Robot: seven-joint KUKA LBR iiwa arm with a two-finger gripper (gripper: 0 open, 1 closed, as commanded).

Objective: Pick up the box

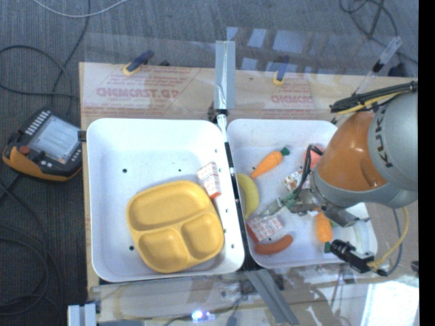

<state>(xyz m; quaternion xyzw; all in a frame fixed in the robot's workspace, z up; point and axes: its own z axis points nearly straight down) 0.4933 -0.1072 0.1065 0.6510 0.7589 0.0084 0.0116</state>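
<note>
Bins take up most of the bench: the left bin [109, 182] carries a yellow divided tray [175, 224] lying flat on its floor, and the right bin [272, 129] holds a scatter of toy food. The arm [360, 161] hangs low over the right bin, its orange band hiding much of that bin's far side, which suggests it is working among the items there rather than in the left bin.

Just off the tray's upper right corner sits the box [210, 177], small, white with red print, tipped against the left bin's wall beside the divider; I judge this the task's object, and it lies well apart from the arm. In the right bin a yellow banana [249, 192] leans along the divider, an orange carrot [269, 161] lies above it, a sausage [273, 245] lies near the front edge, and a red-and-white packet [266, 225] sits just above it.

The gripper [297, 197] sits near that packet, but the wrist covers its tips, so I cannot tell how wide it stands or whether it grips anything
</note>
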